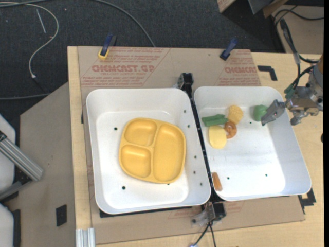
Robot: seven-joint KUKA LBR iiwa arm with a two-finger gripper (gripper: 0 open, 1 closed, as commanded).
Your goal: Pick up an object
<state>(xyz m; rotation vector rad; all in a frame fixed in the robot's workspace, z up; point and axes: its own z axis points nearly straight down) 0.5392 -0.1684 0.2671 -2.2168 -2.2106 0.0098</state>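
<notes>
right bin [288, 179] floor below-left of claw [286, 115] bare, passable. green piece [259, 111] just left of claw; food cluster [224, 127] farther left blocks.

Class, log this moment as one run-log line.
hand: open, over right bin | nearest: green piece | held: nothing | divided plate: left bin

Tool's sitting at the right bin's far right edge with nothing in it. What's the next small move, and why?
Probably shift the tool a little toward the left, over the small green piece, then lower. Its fingers look spread with nothing between them, and that piece lies right beside it in the right bin, apart from the clustered yellow and green items, so it seems the easiest grasp.
</notes>
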